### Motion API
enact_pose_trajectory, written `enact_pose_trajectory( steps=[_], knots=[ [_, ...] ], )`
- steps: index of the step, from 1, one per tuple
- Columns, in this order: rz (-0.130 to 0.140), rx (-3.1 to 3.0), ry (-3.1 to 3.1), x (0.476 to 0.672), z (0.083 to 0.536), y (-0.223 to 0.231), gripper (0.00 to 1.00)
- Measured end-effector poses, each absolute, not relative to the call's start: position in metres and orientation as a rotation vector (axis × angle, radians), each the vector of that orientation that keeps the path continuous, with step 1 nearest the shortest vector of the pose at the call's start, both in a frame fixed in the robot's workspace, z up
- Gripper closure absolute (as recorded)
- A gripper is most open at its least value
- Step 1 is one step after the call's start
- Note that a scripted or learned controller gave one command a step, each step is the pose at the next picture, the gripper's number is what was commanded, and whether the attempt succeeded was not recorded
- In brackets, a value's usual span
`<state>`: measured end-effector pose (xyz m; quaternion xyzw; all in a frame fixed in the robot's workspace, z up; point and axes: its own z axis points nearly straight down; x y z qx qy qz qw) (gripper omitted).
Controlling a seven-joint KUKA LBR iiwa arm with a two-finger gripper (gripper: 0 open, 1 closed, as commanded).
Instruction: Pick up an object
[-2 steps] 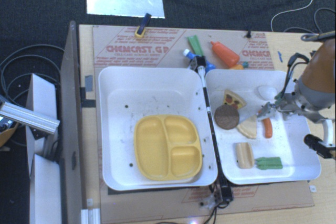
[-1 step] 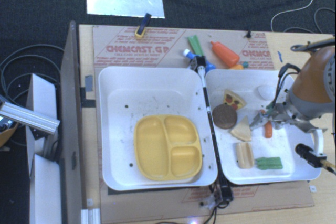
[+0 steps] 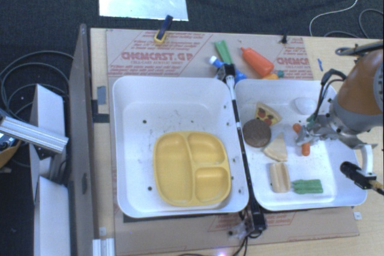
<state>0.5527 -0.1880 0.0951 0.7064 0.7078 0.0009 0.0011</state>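
The gripper (image 3: 307, 136) hangs low in the right bin (image 3: 343, 198), just beside a small orange piece (image 3: 305, 149), seemingly lined up to take it, though the robot's jaw state cannot be told; the brown disc (image 3: 257, 133) lies nearer the divider.

Grey arm (image 3: 354, 114) with orange band, black cable looped alongside.

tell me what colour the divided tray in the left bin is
Pale yellow; the three-compartment plastic tray shows clearly in the camera view.
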Motion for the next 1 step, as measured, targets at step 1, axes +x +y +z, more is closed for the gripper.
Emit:
enact_pose_trajectory(
  steps=[1],
  knots=[
    [0.023, 2.194, 2.236, 0.6131, 0.1908, -0.0634, 1.00]
  ],
)
